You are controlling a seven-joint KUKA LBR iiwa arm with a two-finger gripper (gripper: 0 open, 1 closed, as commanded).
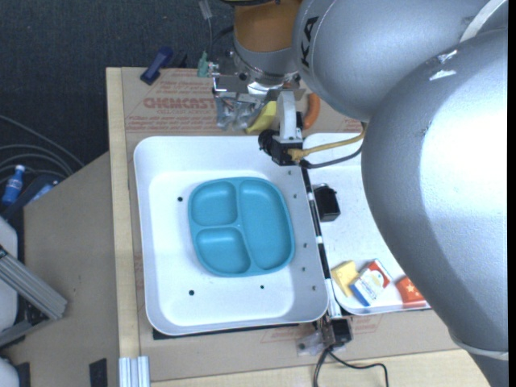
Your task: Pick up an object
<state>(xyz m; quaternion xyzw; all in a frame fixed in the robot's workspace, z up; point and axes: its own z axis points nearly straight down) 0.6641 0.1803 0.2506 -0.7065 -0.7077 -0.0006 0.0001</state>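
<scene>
I have the fingers [242,113] up at twelve o'clock of the left bin [157,240], hanging over its far rim, and a yellow, banana-like object [264,118] sits right at them. It looks pinched there, but the metal hardware blurs together and I cannot tell whether the fingers are apart or closed on it. My reading is that the object is lifted clear of the bin, which would explain the high wrist.

Below, at the bin's centre, lies a blue divided plate [240,226], flat and untouched. At three o'clock the right bin [347,216] shows a small black block [326,202] by the shared wall, and toward five o'clock a yellow piece [345,276] and a small carton [371,284] with red, white and blue print too small to read.

The brown board [173,95] on the desk carries red lettering that I read as "CHEMCAST", partly covered.
</scene>
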